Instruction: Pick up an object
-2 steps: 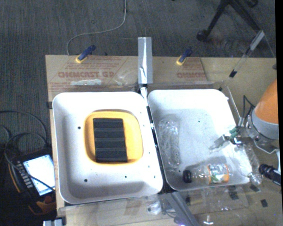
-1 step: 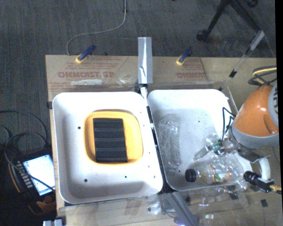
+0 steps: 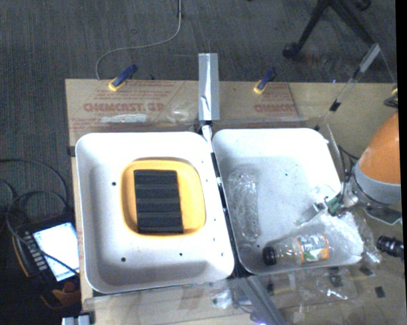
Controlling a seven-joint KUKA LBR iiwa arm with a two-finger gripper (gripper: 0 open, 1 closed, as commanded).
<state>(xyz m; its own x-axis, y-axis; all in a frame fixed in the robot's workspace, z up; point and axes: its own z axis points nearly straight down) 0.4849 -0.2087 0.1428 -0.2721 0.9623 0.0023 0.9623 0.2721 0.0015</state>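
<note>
Inside left bin (image 3: 91,196), yellow-rimmed black sponge (image 3: 161,198); right bin (image 3: 276,146), capped bottle (image 3: 296,250); tool state unclear.

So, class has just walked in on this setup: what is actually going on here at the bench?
A robot arm reaches in from the right over the right bin, where a clear plastic bottle with a black cap lies on its side near the front edge, beside a crumpled clear wrapper. The gripper sits just above the bottle, with nothing visibly between its fingers. The left bin holds a yellow tray with a black ridged block on it.
</note>
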